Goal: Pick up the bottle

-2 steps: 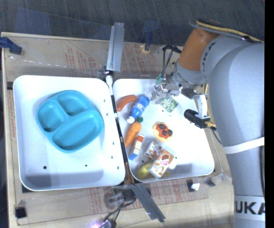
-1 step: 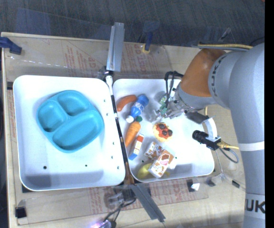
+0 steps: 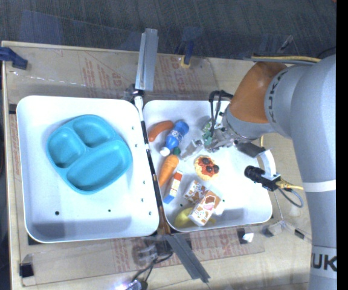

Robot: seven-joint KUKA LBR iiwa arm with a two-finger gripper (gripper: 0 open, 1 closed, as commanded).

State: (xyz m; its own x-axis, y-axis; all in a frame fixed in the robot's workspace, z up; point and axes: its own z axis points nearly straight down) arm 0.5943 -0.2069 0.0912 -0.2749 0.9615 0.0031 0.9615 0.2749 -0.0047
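Left of my gripper (image 3: pixel 211 139), near but apart, the bottle (image 3: pixel 174 136) lies in the right bin (image 3: pixel 255 213) beside a carrot (image 3: pixel 168 169); whether the gripper grasps anything, I cannot tell.

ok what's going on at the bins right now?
The grey KUKA arm reaches into the right white bin, its gripper low over the bin's middle, just right of the small blue-capped bottle. The bottle lies among toy food: an orange sausage, an orange carrot, a small pizza piece and snack boxes. Nothing visibly lifted. The left white bin holds a blue divided plate.
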